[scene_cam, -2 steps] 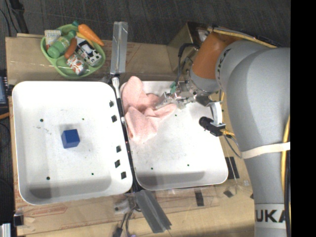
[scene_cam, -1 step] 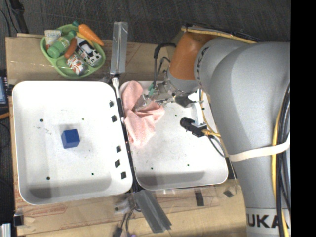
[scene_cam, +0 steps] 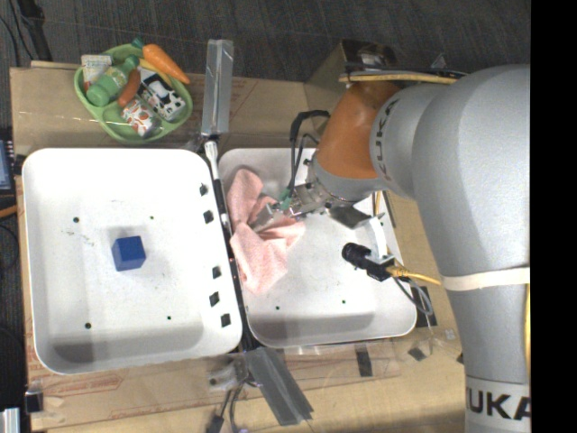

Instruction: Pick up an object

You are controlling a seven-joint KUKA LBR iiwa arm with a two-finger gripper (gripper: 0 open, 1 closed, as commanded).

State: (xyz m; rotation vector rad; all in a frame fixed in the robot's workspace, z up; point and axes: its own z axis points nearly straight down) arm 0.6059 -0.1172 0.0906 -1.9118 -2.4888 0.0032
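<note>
A pink cloth [scene_cam: 255, 242] lies crumpled along the left side of the right bin [scene_cam: 334, 318], close to the wall between the two bins. My gripper [scene_cam: 269, 213] reaches in from the right and sits low on the upper middle of the cloth, whose folds bunch up around its tip. The cloth hides the tip. A small blue cube [scene_cam: 129, 253] rests alone on the floor of the left bin [scene_cam: 54, 197], far from the gripper.
A green bowl [scene_cam: 108, 124] of toy food, including a carrot, stands behind the left bin on the bench. The arm's large grey body covers the right side of the bench. A ridge with black clips [scene_cam: 216, 269] separates the bins.
</note>
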